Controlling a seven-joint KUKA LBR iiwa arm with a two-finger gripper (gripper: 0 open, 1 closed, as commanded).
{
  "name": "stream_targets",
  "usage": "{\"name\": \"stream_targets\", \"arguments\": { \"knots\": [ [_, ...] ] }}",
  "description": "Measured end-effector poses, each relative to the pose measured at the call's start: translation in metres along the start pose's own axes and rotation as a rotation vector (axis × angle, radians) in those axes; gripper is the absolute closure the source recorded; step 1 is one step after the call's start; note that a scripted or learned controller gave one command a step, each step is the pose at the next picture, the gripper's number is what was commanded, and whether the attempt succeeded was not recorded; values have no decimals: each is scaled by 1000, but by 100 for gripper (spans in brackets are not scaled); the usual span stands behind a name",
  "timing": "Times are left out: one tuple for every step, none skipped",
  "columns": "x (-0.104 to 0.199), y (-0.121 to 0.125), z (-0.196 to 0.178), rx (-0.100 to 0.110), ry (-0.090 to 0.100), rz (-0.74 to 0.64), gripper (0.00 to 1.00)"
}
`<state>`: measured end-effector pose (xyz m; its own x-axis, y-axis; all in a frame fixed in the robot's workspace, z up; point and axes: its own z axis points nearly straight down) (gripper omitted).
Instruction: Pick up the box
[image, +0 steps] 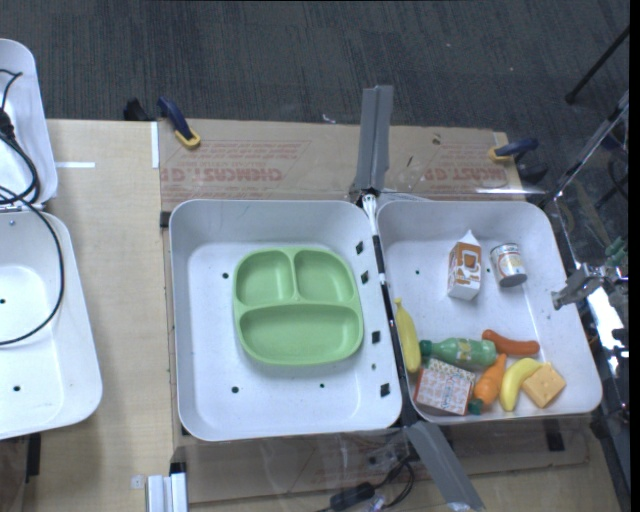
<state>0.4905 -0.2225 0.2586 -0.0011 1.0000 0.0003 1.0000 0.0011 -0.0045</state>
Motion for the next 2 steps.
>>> {"name": "stream_targets", "arguments": {
  "knots": [
    [104, -1, 139, 2, 1, 211, 0],
    [51, 51, 157, 1, -1, 300, 0]
  ]
}}
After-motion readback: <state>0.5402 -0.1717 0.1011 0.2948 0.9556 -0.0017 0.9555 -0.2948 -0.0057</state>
